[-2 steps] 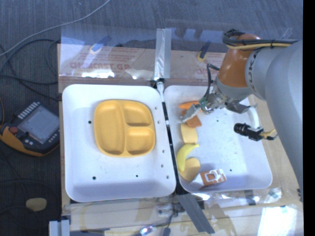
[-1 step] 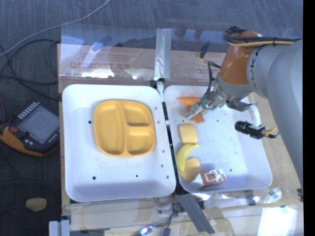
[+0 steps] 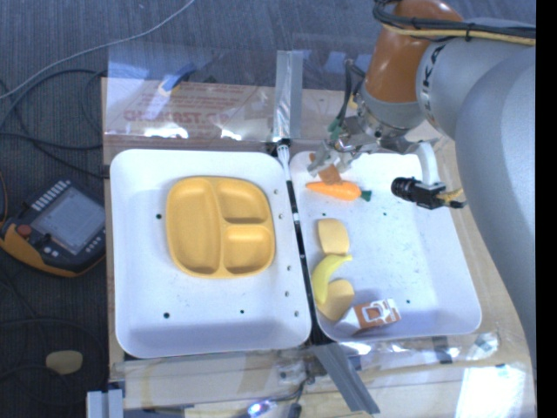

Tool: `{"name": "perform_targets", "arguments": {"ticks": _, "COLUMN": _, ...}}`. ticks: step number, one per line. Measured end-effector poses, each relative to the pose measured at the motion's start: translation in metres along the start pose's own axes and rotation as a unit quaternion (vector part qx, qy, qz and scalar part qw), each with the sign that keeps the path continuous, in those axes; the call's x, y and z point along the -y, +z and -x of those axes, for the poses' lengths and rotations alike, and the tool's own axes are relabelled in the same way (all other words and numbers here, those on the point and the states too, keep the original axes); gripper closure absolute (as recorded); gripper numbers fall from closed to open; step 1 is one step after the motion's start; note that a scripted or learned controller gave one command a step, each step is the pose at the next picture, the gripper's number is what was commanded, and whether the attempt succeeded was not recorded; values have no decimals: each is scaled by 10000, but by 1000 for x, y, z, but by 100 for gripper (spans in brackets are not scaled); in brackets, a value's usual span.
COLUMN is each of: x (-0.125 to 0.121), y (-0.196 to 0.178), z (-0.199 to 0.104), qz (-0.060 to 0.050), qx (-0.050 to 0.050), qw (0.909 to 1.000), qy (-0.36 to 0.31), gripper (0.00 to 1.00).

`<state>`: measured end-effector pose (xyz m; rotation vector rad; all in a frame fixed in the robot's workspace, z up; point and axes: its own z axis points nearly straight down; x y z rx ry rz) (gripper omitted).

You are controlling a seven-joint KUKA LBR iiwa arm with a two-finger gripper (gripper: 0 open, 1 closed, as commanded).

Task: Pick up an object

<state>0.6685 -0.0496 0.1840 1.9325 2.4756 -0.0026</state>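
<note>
My gripper (image 3: 328,163) hangs over the far left corner of the right bin (image 3: 435,268), just above the thick end of an orange carrot (image 3: 335,190) that lies across the bin floor. Closer to the front lie a tan block (image 3: 332,235), a yellow banana (image 3: 325,273), a rounded tan piece (image 3: 339,296) and a small orange-and-white item (image 3: 377,313). The carrot rests on the bin floor; nothing shows between the fingers.
The left bin (image 3: 139,320) holds a yellow divided tray (image 3: 220,225). A black fitting with a yellow tip (image 3: 422,192) juts from the arm over the right bin. A pendant (image 3: 52,225) and cables lie on the floor at left.
</note>
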Motion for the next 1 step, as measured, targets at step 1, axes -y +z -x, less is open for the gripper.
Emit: {"name": "perform_targets", "arguments": {"ticks": 1, "x": 34, "y": -12, "z": 50, "qz": -7, "qx": 0, "qw": 9994, "qy": 354, "gripper": 100}}
